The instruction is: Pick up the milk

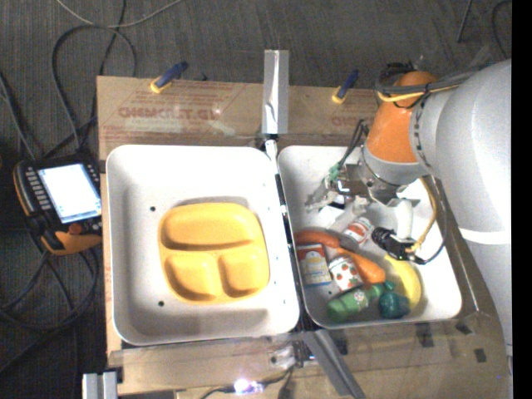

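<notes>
The milk [314,266], a small white carton with a red label, lies near the left wall of the right bin [449,306], just below a red sausage [318,239]. My gripper [334,194] is over the upper part of the same bin, up and to the right of the carton and apart from it. Nothing shows in its grasp. The grey arm with its orange band [395,135] comes in from the right and covers the bin's upper right corner.
Around the milk lie a small can [342,274], a carrot [367,265], a white bottle with a red label [358,229], a banana [407,281] and green toys [353,301]. The left bin [133,181] holds a yellow divided tray [216,252].
</notes>
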{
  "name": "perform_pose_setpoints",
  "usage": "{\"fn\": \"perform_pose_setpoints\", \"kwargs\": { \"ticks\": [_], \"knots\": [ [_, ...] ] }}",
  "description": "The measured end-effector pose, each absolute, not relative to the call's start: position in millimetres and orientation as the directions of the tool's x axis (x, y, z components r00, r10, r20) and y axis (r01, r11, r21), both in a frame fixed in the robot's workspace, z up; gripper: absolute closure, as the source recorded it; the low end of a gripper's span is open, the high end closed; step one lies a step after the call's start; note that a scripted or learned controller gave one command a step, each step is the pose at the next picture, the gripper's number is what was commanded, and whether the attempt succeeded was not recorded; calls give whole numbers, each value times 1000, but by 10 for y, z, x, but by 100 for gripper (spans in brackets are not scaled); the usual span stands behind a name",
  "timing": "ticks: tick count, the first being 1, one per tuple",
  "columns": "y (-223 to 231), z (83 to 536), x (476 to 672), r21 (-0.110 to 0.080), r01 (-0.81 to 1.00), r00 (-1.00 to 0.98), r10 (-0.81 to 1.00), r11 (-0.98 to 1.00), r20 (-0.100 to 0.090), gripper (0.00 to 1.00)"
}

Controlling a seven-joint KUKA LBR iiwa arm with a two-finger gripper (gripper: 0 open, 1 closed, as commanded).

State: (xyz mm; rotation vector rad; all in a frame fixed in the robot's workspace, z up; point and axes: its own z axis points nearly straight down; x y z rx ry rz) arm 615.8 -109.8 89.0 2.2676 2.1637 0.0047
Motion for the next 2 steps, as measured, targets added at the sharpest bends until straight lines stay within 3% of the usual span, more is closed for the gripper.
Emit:
{"fn": "perform_pose_setpoints", "kwargs": {
  "ticks": [1,2],
  "knots": [
    [-1096,988,6161,7,999,47,999,-47,-3,100],
    [-698,1829,6023,-3,993,118,993,-118,-2,100]
  ]
}}
